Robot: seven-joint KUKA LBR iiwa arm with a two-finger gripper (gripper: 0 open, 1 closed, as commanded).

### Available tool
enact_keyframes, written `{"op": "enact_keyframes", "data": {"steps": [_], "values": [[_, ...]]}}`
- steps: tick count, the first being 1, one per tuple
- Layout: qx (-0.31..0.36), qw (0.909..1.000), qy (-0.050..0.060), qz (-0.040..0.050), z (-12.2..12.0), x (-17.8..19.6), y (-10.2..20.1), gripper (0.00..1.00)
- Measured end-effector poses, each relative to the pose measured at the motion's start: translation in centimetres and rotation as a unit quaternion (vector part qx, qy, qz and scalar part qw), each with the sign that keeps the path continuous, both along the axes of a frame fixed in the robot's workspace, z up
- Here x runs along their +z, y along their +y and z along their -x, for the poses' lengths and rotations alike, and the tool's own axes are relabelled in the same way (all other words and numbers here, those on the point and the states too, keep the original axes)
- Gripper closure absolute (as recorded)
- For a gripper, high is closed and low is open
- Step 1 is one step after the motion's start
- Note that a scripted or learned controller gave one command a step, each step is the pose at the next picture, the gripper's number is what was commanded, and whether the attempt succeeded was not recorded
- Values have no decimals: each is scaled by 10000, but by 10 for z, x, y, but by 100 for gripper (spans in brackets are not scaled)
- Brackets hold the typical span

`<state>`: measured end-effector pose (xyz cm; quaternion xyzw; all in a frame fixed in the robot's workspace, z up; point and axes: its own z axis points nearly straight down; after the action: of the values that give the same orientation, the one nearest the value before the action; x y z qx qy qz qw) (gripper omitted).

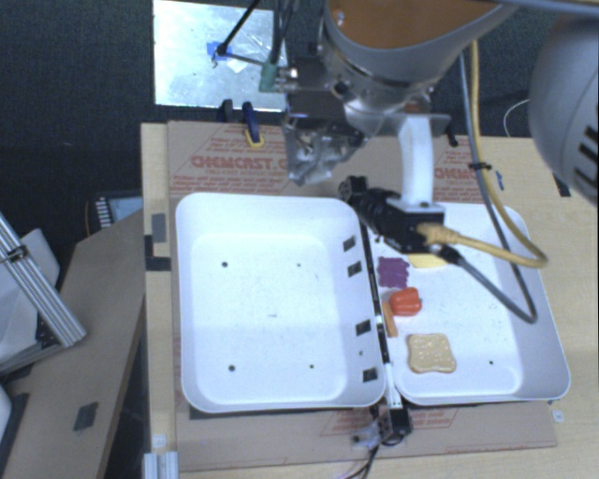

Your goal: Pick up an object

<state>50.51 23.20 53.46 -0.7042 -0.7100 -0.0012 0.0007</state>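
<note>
White and shallow, the left bin and right bin sit side by side on the tabletop. In the right bin, near the divide, lie a purple piece, an orange piece and a toast slice. The tool hangs blurred over the left bin's far rim; whether it is spread or pressed together, I cannot tell.

Purple lump, orange lump and toast slice lie in right bin.

Position: fixed above the worktop, fairly near.
Facing: slanting down over left bin and right bin.
Arm: enters from frame's right.
</note>
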Motion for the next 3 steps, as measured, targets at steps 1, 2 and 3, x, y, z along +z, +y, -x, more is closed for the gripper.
{"op": "enact_keyframes", "data": {"steps": [1,2,3], "values": [[-38,10000,-6,13,-33,0,2,100],[-31,10000,-21,1,-32,12,2,100],[-24,10000,-29,-7,-32,23,3,100]]}}
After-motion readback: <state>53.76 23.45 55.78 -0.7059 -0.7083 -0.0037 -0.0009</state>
